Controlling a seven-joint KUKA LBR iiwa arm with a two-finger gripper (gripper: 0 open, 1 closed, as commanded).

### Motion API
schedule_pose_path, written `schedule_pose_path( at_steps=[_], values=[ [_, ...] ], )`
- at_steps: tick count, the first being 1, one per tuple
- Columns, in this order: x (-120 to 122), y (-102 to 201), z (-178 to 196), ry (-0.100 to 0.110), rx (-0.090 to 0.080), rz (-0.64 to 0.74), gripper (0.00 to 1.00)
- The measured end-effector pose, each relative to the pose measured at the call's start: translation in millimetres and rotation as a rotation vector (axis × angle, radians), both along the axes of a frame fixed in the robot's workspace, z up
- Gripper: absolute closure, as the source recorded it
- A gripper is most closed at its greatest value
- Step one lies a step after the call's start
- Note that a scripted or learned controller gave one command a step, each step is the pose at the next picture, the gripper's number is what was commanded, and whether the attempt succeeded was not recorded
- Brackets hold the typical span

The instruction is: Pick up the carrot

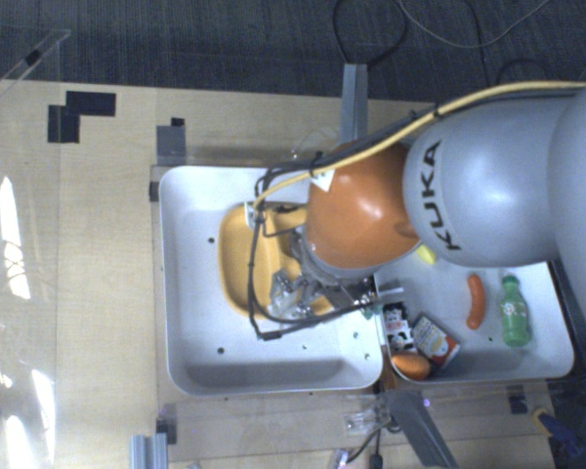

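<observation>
The carrot (pixel 476 301), a short orange stick, lies in the right bin (pixel 552 360), just left of a green bottle. The gripper (pixel 293 296) hangs low in the left bin (pixel 190 262), over a yellow object (pixel 236 257) and well to the left of the carrot. The orange wrist band (pixel 356 213) and the grey arm hide most of the gripper from above. Nothing shows in its grasp.
A green bottle (pixel 513 311) lies beside the carrot. A small carton (pixel 435 340), an orange round item (pixel 410 365) and a black-and-white item (pixel 396 322) sit near the right bin's front left corner. Black cable (pixel 256 291) loops beside the gripper.
</observation>
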State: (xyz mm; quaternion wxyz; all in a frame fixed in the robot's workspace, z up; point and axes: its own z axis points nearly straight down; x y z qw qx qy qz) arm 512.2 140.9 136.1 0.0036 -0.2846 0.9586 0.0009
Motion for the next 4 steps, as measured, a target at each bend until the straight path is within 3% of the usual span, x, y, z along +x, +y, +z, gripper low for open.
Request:
schedule_pose_path(
  at_steps=[1,2,3,4],
  values=[
    [-9.4,45.4,31.1,-0.004,0.001,0.206,1.0],
    [-4.1,-1.0,79.5,-0.006,-0.002,0.283,1.0],
    [-20.9,38.0,54.4,-0.004,-0.003,0.713,1.0],
    [-24.8,76.6,27.8,-0.003,-0.003,0.874,1.0]
  ],
)
